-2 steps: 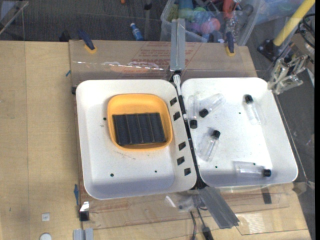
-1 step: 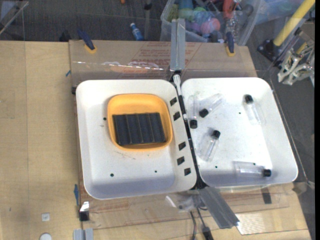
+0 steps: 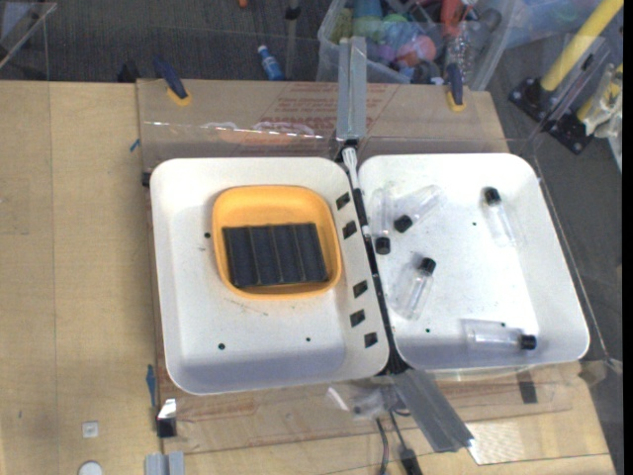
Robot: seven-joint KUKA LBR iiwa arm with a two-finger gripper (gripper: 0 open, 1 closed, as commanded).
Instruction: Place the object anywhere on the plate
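Sitting side by side on the tan worktop (image 3: pixel 59 265), two white bins fill the middle of the frame. Left bin (image 3: pixel 178 265) holds an orange plate (image 3: pixel 277 198), upper centre of that bin, rim clear all round. A dark ribbed block (image 3: pixel 275 255) lies flat on the plate, inside the rim, long side running left-right. Right bin (image 3: pixel 465 290) holds four clear tubes with black caps, all apart from each other: one tube (image 3: pixel 413 204) at upper left of that bin near the divider, one (image 3: pixel 499 221) at upper right, one (image 3: pixel 411 290) at centre left, one (image 3: pixel 487 333) lying along the lower right edge with its cap toward the right. All four are well apart from the plate. A small black piece (image 3: pixel 382 245) sits just beside the divider. Pincer: cannot tell how far open it is or whether it has hold of anything. A clear crate of coloured toys (image 3: pixel 415 18) stands beyond the bins at the top of the frame.
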